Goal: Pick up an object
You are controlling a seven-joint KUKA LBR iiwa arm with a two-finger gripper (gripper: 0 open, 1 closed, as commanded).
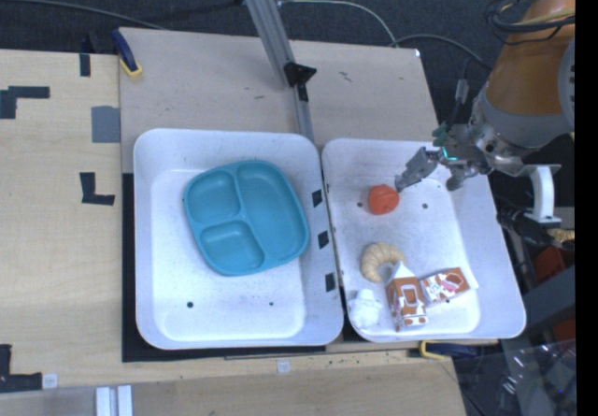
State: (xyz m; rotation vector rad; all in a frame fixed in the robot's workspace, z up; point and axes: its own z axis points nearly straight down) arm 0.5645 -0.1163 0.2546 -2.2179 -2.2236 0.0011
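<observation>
My gripper hangs over the back of the right bin, open, with nothing between its fingers. One finger slants down to the left and its tip ends just right of a small red-orange round object. Nearer the front of the same bin lie a beige croissant-shaped piece, a crumpled orange and white carton and a small white lump.
The left bin holds a blue divided plate. A grey metal post slants up from the seam between the bins at the back. Cables run behind the right bin.
</observation>
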